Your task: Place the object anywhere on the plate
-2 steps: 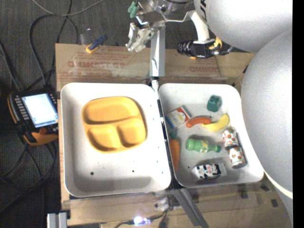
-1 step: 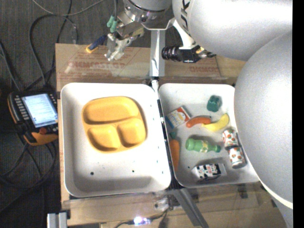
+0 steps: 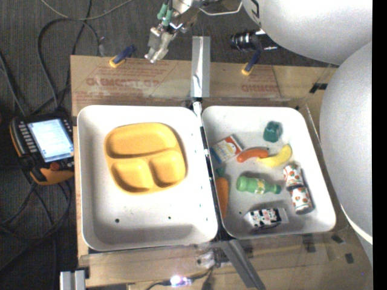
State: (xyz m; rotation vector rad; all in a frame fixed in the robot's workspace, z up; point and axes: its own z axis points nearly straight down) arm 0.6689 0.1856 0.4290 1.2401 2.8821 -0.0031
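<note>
While gripper (image 3: pixel 157 46) hangs beyond bins, jaw state unclear, plate (image 3: pixel 146 156) lies well apart below.

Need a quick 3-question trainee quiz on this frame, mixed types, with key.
1. True or false: the yellow three-compartment plastic plate lies in the left white bin.
2. Multiple choice: the green plastic bottle lies in A) the left bin, B) the right white bin, C) on the cardboard.
3. Fill in: the two-finger gripper hangs above the cardboard behind the ____ bin.

Key: 1 true. 2 B. 3 left.
</note>
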